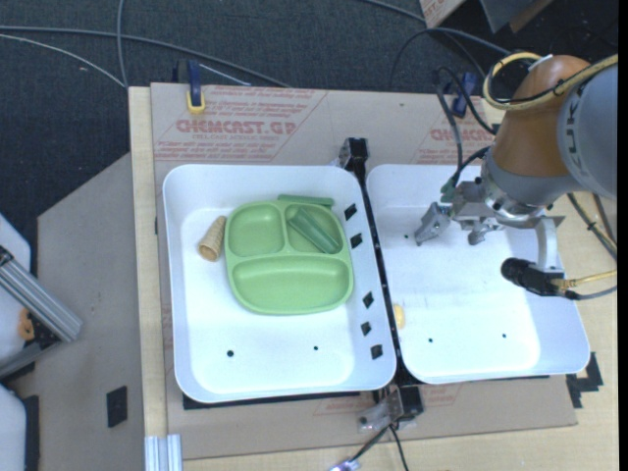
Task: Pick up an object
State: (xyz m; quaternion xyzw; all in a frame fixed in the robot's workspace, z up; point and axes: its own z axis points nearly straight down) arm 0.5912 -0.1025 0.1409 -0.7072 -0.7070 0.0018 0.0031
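The jaws stand wide apart, and only the white floor of the bin shows between them, so they hold nothing. The gripper (452,228) hangs over the back part of the right bin (491,346), near its middle. Above it is the grey arm with its orange band (535,116), coming in from the right. Just to the right of the gripper, a black part (530,276) with a yellow wire sticks out low on the arm. The things to pick up are well away, in the left bin (265,366). A big green plate (289,278) with three parts lies flat near the middle of that bin. A long green piece (316,230) rests in the plate's back right part. A flat dark green strip (306,201) peeks out just behind the plate. A small tan cone (211,238) lies on the bin floor, just beside the plate's left edge. A tiny yellow bit (397,314) sits at the left edge of the right bin, next to the black strip (371,263) that runs between the two bins. Both bins rest on a brown board (245,116) with red letters, and a blue clamp (196,88) grips its back edge.
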